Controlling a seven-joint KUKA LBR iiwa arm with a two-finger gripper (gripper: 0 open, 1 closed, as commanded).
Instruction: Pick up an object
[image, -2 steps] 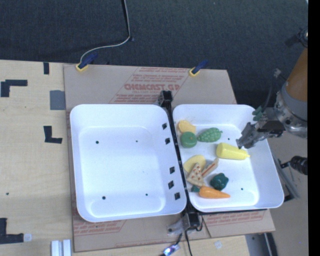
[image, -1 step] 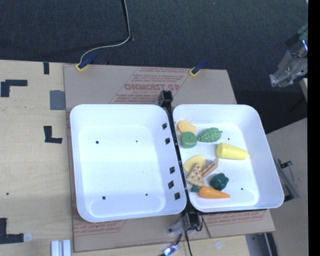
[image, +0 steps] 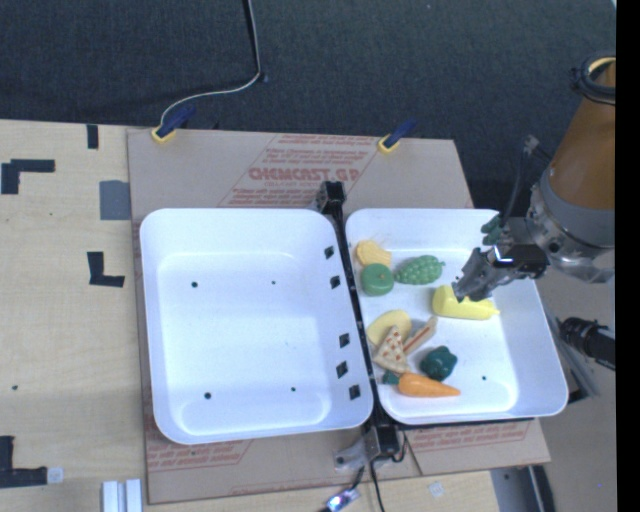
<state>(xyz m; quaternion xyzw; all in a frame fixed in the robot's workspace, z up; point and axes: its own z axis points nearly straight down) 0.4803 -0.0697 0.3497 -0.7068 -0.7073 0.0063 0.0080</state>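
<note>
So we've got the tabletop (image: 60, 330) with two white bins; the left bin (image: 240, 320) has nothing in it. The right bin (image: 520, 380) has the toy food: yellow wedge (image: 470, 308), green grapes (image: 420, 269), carrot (image: 428, 386). The hand (image: 470, 288) sits right on the wedge's left end; can't tell if it's closed.
</note>
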